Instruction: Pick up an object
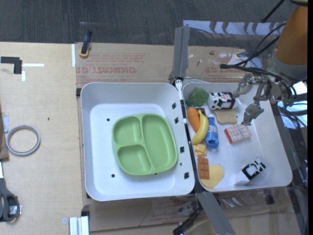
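Note:
My gripper (247, 103) hangs over the back right of the right bin (274, 146), open, with nothing between its fingers. Just below it lie a slice of toast (226, 116) and a pink patterned block (237, 133). A black-and-white cow toy (221, 101) and a green leafy piece (198, 97) sit at the bin's back. Along the left wall lie a carrot (193, 117), a banana (200, 129) and a blue bottle (212, 132). An orange waffle piece (203, 166), a yellow chip (212, 176) and a small black-and-white object (253, 169) lie near the front.
The left bin (93, 131) holds a green divided plate (145, 144). On the bench to the left are a roll of tape (22, 140) and scissors (7, 207). A yellow-handled tool (86, 43) lies behind the bins. Cables hang near the arm at right.

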